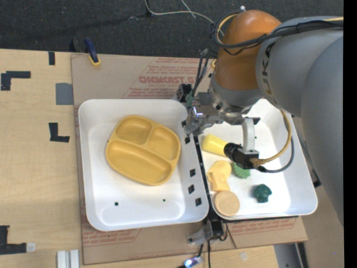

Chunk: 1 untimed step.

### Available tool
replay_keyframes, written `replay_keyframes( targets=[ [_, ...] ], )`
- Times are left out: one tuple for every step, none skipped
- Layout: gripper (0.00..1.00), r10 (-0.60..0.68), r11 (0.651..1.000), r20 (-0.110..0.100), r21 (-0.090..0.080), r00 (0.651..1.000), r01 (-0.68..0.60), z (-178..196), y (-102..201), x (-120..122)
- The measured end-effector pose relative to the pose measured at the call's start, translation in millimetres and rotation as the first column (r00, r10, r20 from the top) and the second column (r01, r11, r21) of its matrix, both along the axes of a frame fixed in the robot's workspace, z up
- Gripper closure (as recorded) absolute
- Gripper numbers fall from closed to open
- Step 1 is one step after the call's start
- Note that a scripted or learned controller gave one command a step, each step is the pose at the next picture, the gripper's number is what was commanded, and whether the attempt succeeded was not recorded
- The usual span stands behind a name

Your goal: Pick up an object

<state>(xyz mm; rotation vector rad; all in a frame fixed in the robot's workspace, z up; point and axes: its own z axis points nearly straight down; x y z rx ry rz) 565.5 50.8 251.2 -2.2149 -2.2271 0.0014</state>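
"CHEMCAST" is read on the cardboard (162, 81), the yellow cylinder (213, 144) is laid left-to-right, and the end effector (201, 119) cannot be judged open or closed.

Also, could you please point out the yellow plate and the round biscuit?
Yellow plate (144, 149): camera view, at its centre.
Round biscuit (227, 203): camera view, on its flat top.

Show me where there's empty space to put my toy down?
Most room is in the left bin: the white strip between the yellow plate and the bin's near wall. In the right bin, the left half is crowded with a yellow cylinder, yellow block and tan disc, under the arm. A bare patch lies right of the dark green piece.
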Motion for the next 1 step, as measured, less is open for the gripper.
replay_keyframes(
  targets=[
    [1.00,-0.001,1.000,-0.001,0.000,1.000,0.001,-15.7,37.7,24.9]
  ],
)
